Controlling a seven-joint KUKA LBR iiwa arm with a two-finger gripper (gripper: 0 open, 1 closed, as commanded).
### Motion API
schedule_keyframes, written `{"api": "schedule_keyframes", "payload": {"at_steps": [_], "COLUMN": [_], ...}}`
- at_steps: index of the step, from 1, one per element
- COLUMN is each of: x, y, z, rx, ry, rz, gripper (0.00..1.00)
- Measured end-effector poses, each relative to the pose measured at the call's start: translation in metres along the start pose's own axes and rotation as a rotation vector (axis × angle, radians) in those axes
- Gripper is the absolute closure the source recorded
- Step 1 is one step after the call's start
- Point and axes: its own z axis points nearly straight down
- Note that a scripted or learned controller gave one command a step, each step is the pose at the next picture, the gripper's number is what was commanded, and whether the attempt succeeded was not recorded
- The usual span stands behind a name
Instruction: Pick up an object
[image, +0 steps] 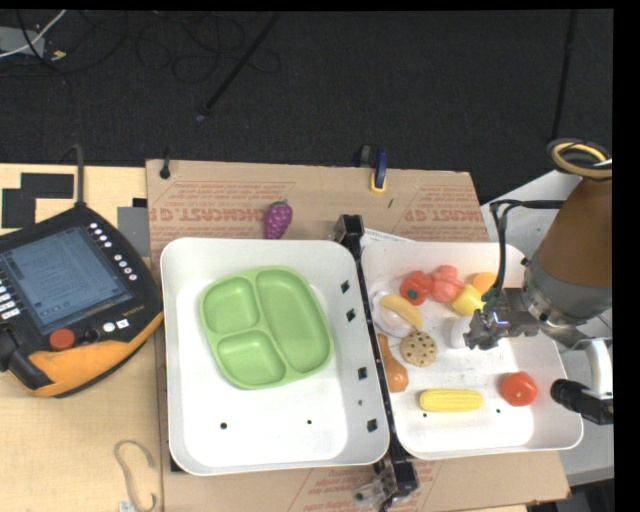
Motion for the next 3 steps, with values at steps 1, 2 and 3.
{"api": "schedule_keyframes", "payload": {"at_steps": [1,2,3], "x": [-0.001,0.055,0.101], "y": [0.001,0.012,0.038], "z": [-0.028,-0.031,-0.018], "rx": [0.002,0.005,0.006], "ry": [0.001,0.003,0.002], "rz": [0.0,-0.005,-0.005], "gripper": [1.0,1.0,1.0]}}
